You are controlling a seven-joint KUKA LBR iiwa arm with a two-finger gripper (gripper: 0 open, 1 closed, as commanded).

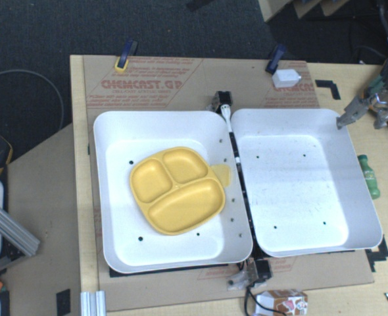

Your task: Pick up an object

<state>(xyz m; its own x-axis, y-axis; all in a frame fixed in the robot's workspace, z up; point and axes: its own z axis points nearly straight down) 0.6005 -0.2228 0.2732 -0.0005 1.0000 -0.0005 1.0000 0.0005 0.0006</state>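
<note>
A yellow divided plate (pixel 177 189) with three compartments lies in the left white bin (pixel 115 137), toward its middle. A small pale yellow piece (pixel 221 174) peeks out at the plate's right edge. My gripper (pixel 363 118) hangs at the far right, just past the back right corner of the right white bin (pixel 299 176). Its fingers (pixel 347 116) stand apart and hold nothing. The gripper is far from the plate, with the whole right bin in between.
A green object (pixel 369 175) lies on the bench just outside the right bin's right wall. Clamps (pixel 123 56) and a white block (pixel 286 78) sit along the cardboard's back edge. Cables and a small box (pixel 283 303) lie at the front.
</note>
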